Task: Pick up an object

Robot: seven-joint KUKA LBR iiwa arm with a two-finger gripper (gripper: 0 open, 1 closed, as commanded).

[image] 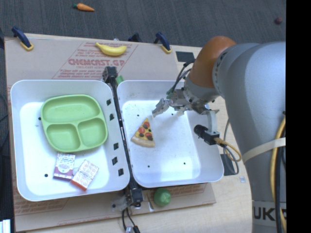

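Observation:
A toy pizza slice [144,133] lies flat in the right bin [194,171], near its left wall. My gripper [167,108] hangs over the back of that bin, up and to the right of the slice and apart from it. Its fingers [159,108] are spread open with nothing between them. In the left bin [24,101] rests a green divided plate [74,121]. Two small snack packets sit in front of the plate, one dark red [64,166] and one orange-red [85,174].
A toy banana [112,48] lies on the cardboard behind the bins. A green ball [162,196] sits in front of the right bin, outside it. A black divider [119,130] separates the bins. The grey arm [248,96] covers the bench's right side. A toy carrot [84,7] lies on the floor.

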